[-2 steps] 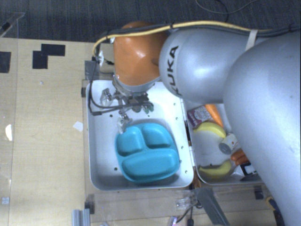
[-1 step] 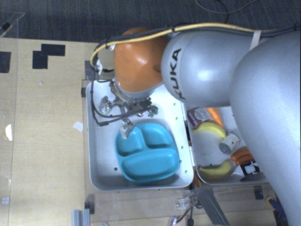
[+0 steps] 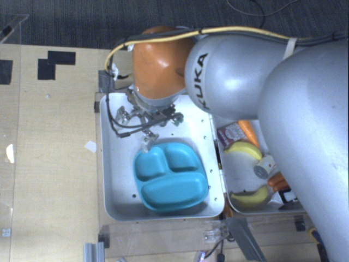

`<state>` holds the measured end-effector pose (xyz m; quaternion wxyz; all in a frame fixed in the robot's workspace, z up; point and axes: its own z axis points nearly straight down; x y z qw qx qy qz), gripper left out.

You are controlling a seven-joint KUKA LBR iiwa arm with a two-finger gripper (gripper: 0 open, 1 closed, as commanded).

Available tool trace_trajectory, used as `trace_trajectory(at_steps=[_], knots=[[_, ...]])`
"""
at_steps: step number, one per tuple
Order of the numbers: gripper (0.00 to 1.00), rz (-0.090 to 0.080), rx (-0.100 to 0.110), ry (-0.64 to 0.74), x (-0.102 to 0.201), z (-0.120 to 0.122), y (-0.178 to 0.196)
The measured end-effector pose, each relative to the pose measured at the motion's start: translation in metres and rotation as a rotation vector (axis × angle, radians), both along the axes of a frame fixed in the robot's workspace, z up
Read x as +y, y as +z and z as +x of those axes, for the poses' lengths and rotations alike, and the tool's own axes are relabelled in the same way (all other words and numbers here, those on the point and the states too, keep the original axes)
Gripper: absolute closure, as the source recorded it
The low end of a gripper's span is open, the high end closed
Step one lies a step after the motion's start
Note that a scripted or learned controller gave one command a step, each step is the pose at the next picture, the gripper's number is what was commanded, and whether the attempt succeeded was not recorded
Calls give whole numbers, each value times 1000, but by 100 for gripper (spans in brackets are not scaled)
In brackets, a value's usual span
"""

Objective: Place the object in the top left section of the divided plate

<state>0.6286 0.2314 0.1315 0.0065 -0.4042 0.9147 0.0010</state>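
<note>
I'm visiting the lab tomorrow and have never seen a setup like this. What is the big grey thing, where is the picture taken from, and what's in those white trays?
One camera fixed above the bench looks down at a slant. The big grey shape is a robot arm reaching in from the right, with an orange band above its wrist. Its gripper, the part that picks things up, hangs over the top left corner of a blue divided plate lying in the left white bin. I can't tell whether anything is between its fingers. The right bin, partly hidden by the arm, holds two bananas, a carrot, a small grey cylinder and a packet.
</note>
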Motion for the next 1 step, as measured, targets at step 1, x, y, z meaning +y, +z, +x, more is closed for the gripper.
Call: trace_trajectory(at_steps=[1], knots=[[0,-3,1,218,-8,-13,5]])
